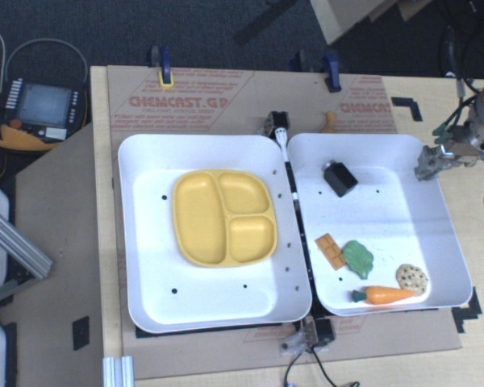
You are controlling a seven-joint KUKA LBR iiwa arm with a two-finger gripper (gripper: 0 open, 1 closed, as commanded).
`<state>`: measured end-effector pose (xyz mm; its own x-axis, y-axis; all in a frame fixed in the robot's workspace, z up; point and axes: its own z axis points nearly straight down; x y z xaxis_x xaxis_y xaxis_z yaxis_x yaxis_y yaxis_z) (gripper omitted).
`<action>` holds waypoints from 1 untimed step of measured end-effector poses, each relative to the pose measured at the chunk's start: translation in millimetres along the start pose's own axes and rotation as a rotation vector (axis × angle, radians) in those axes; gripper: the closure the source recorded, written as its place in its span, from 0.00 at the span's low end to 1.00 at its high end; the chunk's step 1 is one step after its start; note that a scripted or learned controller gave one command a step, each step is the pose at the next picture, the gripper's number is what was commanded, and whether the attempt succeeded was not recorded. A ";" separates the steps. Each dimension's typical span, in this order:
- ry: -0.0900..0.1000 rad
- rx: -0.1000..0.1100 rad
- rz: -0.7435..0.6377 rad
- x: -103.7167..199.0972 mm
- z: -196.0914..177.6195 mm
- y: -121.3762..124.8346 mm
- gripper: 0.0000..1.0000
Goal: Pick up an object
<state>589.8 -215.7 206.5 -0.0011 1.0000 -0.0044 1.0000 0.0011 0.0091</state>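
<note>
The right bin [436, 208] holds every loose candidate for the pick: a small black block [340, 177] lies toward its far side, well apart from the cluster at the near edge, where a brown waffle-like wafer [329, 251] sits just beside a green leafy piece [358, 258], a speckled cookie [411, 278] rests near the near right corner, and an orange carrot [385, 295] lies along the near wall below the cookie; none of these is lifted or gripped, each resting on the bin floor; the claw [430, 164] hangs at the far right rim of that bin, near the wall and apart from all five items, and nothing can be seen in it, though how wide it stands cannot be told from this slanted view; the left bin [145, 216] carries a yellow divided plate [224, 217] lying flat at its middle; both bins sit on the tabletop [113, 103]; judged from this, the task is barely begun, since a target must yet be approached, closed upon and raised, and the black block is the nearest piece.
</note>
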 end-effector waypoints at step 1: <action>0.002 0.005 0.000 -0.3 -5.7 0.8 1.00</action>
<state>590.6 -216.0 212.2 -0.0011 1.0000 -0.0022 1.0000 0.0011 0.0037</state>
